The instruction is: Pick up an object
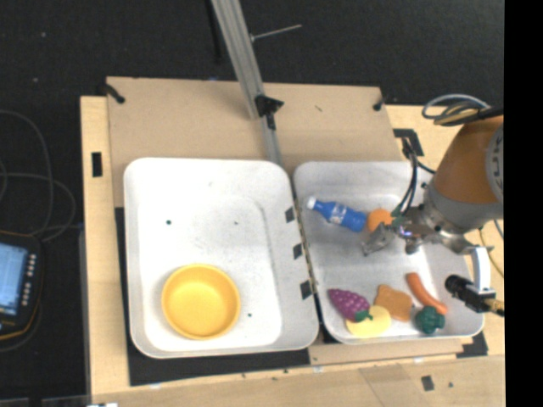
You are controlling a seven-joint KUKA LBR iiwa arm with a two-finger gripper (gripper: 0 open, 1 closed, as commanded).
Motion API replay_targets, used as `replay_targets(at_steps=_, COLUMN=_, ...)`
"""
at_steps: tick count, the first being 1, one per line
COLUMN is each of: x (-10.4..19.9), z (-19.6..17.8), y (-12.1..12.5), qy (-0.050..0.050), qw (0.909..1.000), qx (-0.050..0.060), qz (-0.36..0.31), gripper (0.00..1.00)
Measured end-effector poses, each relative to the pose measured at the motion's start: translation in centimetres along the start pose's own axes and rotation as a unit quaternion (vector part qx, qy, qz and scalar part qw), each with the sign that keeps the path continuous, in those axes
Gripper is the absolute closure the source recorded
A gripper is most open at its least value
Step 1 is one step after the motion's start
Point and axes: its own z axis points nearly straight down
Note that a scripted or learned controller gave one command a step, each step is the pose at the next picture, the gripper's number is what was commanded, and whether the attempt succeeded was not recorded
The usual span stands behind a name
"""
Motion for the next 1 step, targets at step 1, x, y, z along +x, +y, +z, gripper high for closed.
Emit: replay_targets(at_steps=1, x=-0.11, z=3.25, y=-0.01, qy=0.000, qw=1.0000, qx=-0.001, qz=0.000, gripper=0.00)
